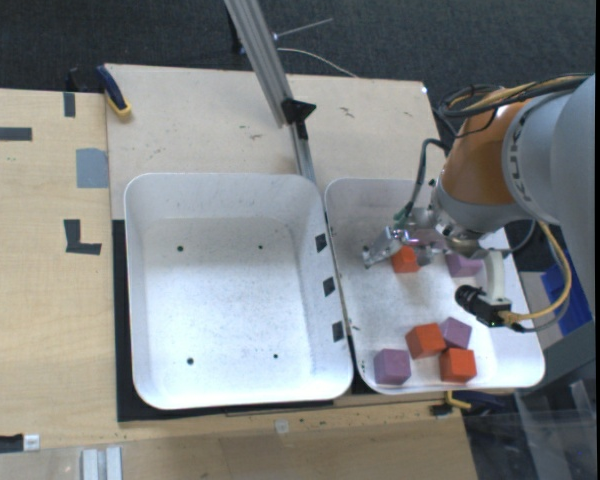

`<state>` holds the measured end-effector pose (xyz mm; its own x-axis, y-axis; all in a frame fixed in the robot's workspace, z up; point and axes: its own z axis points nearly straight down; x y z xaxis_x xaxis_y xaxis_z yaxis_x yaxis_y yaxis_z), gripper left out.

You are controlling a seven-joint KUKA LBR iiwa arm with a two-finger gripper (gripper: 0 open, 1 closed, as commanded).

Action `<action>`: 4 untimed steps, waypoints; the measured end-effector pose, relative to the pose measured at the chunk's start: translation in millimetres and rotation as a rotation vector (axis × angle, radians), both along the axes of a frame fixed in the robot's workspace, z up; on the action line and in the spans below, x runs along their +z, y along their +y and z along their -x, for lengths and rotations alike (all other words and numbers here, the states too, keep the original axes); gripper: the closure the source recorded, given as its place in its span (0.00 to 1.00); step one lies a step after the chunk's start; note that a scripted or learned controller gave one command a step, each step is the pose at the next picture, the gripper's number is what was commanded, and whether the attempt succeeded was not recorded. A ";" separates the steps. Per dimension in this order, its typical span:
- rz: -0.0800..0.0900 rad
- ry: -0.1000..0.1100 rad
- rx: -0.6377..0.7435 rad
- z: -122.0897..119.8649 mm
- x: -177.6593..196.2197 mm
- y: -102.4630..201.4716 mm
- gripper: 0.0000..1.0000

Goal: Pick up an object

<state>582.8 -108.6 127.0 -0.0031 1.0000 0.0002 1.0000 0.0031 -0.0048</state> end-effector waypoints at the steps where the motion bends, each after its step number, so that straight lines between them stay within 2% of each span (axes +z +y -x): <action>1: 0.008 -0.022 -0.002 -38.3 -15.1 -8.8 0.00; 2: 0.000 -0.007 0.001 -88.5 -31.2 8.6 0.00; 3: 0.000 0.002 -0.003 -27.0 -35.7 10.8 0.00; 4: 0.000 0.000 -0.003 5.6 -35.4 18.4 0.00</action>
<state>577.2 -90.3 91.6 0.0003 1.0000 0.0001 1.0000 -0.0003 -0.0051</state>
